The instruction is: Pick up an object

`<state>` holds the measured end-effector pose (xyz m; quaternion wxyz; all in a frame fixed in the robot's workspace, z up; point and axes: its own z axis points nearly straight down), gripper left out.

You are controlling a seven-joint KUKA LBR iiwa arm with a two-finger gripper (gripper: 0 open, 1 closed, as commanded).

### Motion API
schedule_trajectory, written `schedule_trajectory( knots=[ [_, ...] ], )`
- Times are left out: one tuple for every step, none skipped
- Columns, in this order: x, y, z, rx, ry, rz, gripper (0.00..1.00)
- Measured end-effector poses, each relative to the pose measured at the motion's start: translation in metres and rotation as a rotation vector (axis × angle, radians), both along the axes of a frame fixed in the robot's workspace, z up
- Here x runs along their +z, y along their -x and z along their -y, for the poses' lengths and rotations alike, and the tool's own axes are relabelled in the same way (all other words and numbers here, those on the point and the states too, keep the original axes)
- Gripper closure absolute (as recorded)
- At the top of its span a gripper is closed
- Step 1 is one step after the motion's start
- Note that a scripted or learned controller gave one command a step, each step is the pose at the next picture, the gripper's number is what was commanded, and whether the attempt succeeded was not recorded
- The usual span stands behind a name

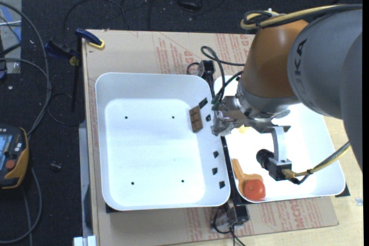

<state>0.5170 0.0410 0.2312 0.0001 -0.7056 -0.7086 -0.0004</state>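
A cardboard-covered bench (144, 43) is seen on a dark floor crossed by cables. Two shallow white bins are carried by it. The left bin (109, 89) has a small brown block (196, 119) resting on its right wall. The right bin (331, 178) is largely covered by the grey arm (323, 60) with its orange band. In the near-left corner of the right bin an orange-and-red object (249, 182) is lying, with a rounded red end. The gripper (223, 123) is placed at the left edge of this bin; its state cannot be told.
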Motion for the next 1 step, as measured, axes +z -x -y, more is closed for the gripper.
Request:
schedule_trajectory(
  knots=[
    [0.0089, -0.0126, -0.0489, 0.000, 0.000, -0.001, 1.00]
  ],
)
